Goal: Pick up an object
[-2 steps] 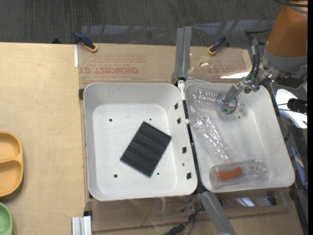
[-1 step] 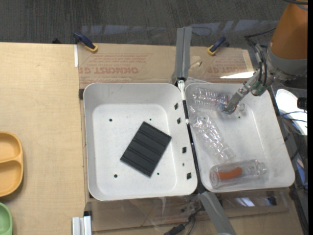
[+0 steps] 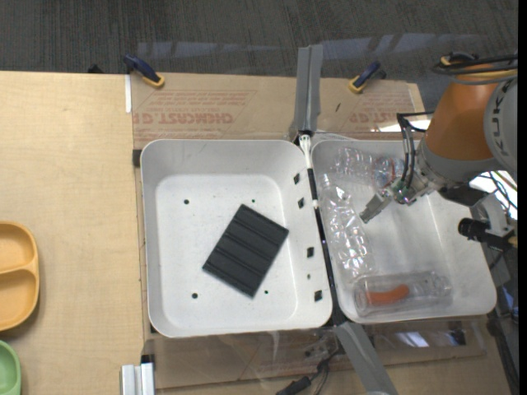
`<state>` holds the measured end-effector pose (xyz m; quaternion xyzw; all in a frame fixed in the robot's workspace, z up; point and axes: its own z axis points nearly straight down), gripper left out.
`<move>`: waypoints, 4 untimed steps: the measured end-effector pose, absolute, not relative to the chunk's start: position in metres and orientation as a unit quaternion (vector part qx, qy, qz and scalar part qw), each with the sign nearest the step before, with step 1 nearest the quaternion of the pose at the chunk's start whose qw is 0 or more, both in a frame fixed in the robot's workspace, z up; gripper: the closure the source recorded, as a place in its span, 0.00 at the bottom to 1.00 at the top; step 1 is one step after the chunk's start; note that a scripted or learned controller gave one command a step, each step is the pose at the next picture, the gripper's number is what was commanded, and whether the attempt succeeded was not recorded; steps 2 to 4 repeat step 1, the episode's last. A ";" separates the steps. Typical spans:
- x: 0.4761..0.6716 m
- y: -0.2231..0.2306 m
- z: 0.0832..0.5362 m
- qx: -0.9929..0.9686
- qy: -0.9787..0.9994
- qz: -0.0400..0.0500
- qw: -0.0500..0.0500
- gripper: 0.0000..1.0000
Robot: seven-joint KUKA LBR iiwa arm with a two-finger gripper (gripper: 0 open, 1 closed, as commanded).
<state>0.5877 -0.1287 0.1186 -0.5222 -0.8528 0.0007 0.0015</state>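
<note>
A black ridged rectangular pad (image 3: pixel 245 249) lies at a slant in the middle of the left bin (image 3: pixel 156 220). In the right bin (image 3: pixel 461 253), a crumpled clear plastic bottle (image 3: pixel 346 230) lies along the left wall. More clear plastic (image 3: pixel 362 167) sits at the far end. A clear bottle with something orange inside (image 3: pixel 399 293) rests by the near wall. My gripper (image 3: pixel 368 213) reaches in from the right and tilts down to the left, its tip right beside the crumpled bottle's right edge. Nothing shows held in it.
Brown cardboard (image 3: pixel 198 109) lies behind the bins, held by two clamps (image 3: pixel 144 71) (image 3: pixel 365 76). A yellow divided tray (image 3: pixel 15 274) and a green dish (image 3: pixel 6 369) sit at the bench's left edge. The arm's orange band (image 3: pixel 461 122) hangs over the right bin's far right corner.
</note>
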 end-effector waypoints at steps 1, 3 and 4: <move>0.631 -0.139 0.104 -0.545 -0.838 0.009 0.020 0.00; 0.631 -0.139 0.104 -0.545 -0.838 0.009 0.020 0.00; 0.631 -0.139 0.104 -0.545 -0.838 0.009 0.020 0.00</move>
